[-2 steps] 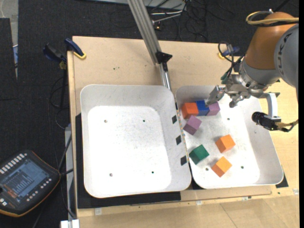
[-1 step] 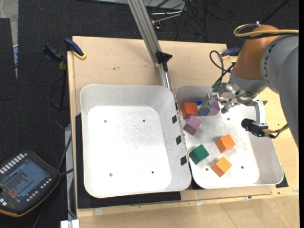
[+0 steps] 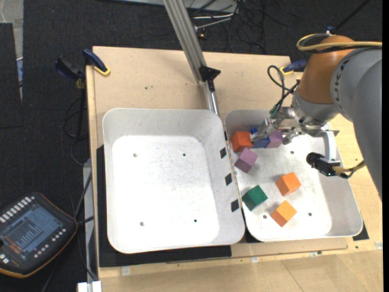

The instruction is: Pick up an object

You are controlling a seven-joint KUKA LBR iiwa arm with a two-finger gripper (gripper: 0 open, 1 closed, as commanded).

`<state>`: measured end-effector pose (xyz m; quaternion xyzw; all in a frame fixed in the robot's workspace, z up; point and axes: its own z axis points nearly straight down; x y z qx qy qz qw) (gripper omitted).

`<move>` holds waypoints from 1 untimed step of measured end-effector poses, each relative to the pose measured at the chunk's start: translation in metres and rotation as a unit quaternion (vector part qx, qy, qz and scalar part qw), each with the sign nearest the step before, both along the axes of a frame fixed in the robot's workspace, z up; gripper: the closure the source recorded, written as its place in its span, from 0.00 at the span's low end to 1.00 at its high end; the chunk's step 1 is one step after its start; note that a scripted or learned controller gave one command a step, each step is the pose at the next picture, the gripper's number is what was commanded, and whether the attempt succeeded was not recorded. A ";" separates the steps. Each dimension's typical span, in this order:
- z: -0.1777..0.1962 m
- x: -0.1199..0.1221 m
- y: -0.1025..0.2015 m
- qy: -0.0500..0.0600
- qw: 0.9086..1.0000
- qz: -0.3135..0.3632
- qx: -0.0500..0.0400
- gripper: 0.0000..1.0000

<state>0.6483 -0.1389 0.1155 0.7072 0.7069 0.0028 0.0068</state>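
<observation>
In the right bin [image 3: 340, 221], nearest first: an orange block [image 3: 283, 213], a green block [image 3: 254, 196], a second orange block [image 3: 289, 183], a purple block [image 3: 246, 160]. Farther back, my tool [image 3: 271, 129] sits low over a red-orange block [image 3: 242, 140] and blue block [image 3: 261, 142]; finger state cannot be determined.

A pale wooden bench top [image 3: 158, 78] carries two shallow white plastic bins side by side, their rims touching. The right-hand white bin [image 3: 340, 215] lies directly beneath the two-finger gripper [image 3: 271, 129], which hangs over its far left corner; the left-hand white bin [image 3: 161, 181] spreads out to the gripper's left. A blue-and-yellow clamp [image 3: 94, 62] grips the bench's far left corner, well apart from the gripper, and a second blue clamp [image 3: 293, 66] sits at the far edge, just behind the gripper
</observation>
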 end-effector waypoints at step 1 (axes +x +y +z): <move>0.008 0.000 0.000 -0.001 1.000 0.000 -0.001 1.00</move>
